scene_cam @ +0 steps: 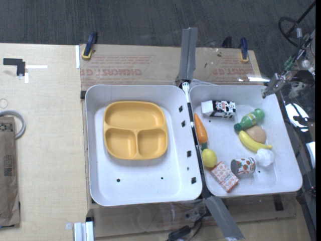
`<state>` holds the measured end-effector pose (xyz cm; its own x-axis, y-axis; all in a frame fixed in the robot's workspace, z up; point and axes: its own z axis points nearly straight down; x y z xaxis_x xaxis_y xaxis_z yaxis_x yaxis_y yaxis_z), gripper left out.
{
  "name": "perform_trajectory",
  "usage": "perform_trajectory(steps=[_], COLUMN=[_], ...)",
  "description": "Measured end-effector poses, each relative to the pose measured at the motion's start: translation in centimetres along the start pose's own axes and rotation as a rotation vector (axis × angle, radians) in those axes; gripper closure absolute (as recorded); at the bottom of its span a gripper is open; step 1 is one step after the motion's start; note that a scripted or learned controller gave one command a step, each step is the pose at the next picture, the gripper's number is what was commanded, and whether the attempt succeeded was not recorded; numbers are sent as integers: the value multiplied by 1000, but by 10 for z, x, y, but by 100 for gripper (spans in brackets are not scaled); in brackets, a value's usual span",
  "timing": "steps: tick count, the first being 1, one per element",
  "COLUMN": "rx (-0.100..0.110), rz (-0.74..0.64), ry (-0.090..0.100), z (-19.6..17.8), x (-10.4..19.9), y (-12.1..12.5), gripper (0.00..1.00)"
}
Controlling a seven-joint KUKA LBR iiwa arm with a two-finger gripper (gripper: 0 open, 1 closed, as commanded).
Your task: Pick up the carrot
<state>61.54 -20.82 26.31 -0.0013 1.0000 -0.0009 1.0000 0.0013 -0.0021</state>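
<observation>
Claw: you see the gripper [273, 87] at the far right, over the upper right corner of the right bin; whether it is spread or closed you cannot tell from this angle, and nothing shows in it.
Carrot: your carrot [200, 128] lies along the left wall of the right bin [286, 185], leafy end towards the lemon, well apart from the claw.
Lemon: the lemon [208, 157] sits just below the carrot, near the same wall.
Carton: a small milk carton [218, 109] lies on its side at the top of that bin.
Bottle: a green bottle [249, 120] lies tilted, right of the carton.
Banana: a banana [253, 142] rests below the bottle, with a tan rounded item [257, 133] touching it.
Can: a small can [243, 166] lies near a white crumpled object [265, 156].
Box: a pink snack box [224, 176] lies at the bin's lower edge.
Left bin: you find the left bin [100, 185] bearing a yellow divided plate [135, 130] with three compartments.
Surface: both bins sit on a cardboard sheet [135, 64] held by blue clamps [90, 44]; the pale wooden bench [40, 134] extends left, with a brown paper bag [9, 169] at its edge.
Room: dark grey carpet [125, 9] fills the background, and cables [296, 29] hang at upper right.
</observation>
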Motion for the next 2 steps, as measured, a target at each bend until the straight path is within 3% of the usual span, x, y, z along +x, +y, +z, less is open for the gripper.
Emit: perform_trajectory(steps=[1, 2], rx=[2, 0], rz=[20, 105], ry=[1, 0], z=[62, 60], x=[68, 11], y=[-54, -126], gripper=[0, 0])
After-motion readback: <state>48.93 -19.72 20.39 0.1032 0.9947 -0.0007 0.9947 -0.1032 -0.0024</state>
